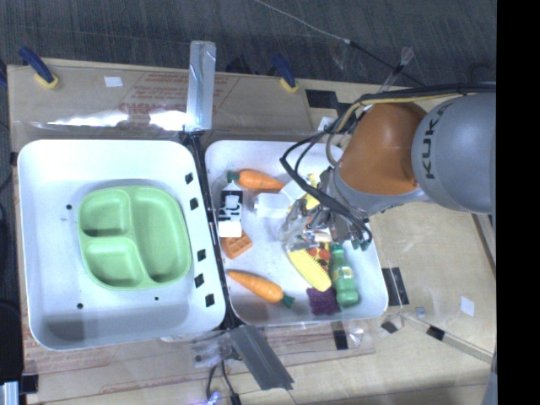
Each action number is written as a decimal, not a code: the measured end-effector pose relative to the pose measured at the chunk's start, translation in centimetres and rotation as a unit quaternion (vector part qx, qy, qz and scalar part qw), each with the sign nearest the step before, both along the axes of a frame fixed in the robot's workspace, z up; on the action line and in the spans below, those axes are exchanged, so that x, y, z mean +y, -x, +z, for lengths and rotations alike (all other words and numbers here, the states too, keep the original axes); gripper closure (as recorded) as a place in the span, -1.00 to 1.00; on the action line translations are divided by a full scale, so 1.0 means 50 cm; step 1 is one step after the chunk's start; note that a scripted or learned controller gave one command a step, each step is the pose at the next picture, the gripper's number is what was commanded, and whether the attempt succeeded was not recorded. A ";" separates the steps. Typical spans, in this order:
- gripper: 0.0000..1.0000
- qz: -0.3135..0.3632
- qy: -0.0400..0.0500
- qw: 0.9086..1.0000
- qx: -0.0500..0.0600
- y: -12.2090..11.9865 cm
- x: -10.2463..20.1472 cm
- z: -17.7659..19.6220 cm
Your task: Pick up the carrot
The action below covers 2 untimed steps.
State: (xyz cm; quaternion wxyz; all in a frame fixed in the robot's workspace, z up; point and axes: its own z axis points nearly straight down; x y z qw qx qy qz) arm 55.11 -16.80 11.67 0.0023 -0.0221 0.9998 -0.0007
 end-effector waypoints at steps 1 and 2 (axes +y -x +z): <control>-1.00 0.000 0.000 1.000 0.000 0.000 0.001 -0.001; -1.00 -0.070 0.002 0.998 -0.004 0.054 0.138 -0.026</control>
